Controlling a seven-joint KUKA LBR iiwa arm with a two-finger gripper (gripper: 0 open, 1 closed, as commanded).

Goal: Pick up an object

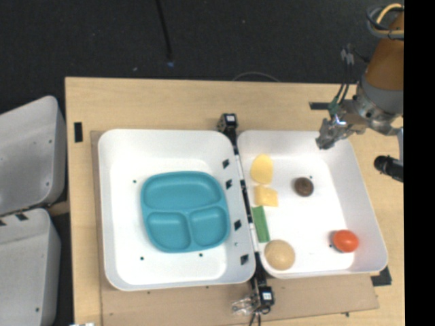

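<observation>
The grey two-finger gripper (327, 138) hangs over the far right corner of the right-hand shallow white bin (363, 182); whether it is open or closed cannot be told. In that bin, nearer the middle, lies a small dark brown round object (303, 187), well apart from the gripper.

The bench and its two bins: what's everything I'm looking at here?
bench: one, light wood, under both bins
bins: two, white; left bin, right bin
divided tray: one, teal, left bin
yellow pieces: two, right bin's left side; upper, lower
green bar: one, along the right bin's left wall
tan ball: one, right bin's near left corner
brown ball: one, right bin's middle
red ball: one, right bin's near right
arm: one, grey and orange, far right
hand: one, over the right bin's far edge
</observation>
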